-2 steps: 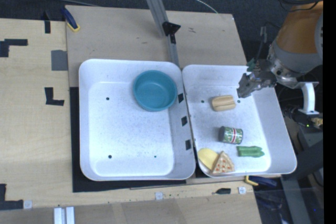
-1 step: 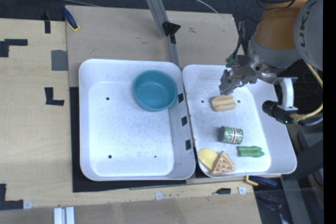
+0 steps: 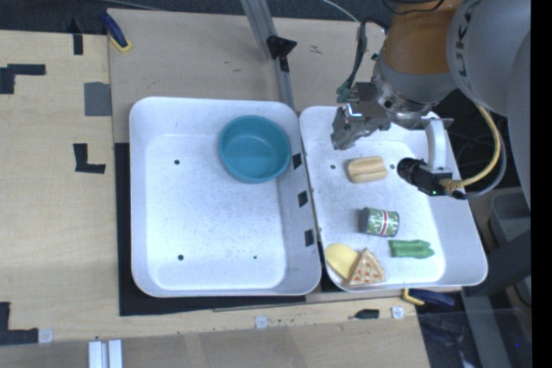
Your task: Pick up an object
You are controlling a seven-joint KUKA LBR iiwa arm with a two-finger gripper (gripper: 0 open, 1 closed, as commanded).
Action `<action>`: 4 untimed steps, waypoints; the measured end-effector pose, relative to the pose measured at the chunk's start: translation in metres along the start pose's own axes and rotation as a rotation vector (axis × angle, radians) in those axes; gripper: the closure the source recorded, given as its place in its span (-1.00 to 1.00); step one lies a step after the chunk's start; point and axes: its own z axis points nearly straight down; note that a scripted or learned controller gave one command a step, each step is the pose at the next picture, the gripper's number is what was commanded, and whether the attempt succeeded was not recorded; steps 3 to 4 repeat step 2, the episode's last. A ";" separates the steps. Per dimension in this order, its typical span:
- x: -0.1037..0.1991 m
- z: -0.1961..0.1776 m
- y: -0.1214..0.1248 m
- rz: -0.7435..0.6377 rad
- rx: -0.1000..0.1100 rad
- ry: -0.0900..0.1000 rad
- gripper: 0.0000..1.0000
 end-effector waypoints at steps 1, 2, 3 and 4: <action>0.042 0.016 0.007 0.002 0.002 -0.002 1.00; 0.084 0.021 0.017 0.001 0.000 -0.002 1.00; 0.084 0.021 0.017 0.001 0.000 -0.002 1.00; 0.084 0.021 0.017 0.001 0.000 -0.002 1.00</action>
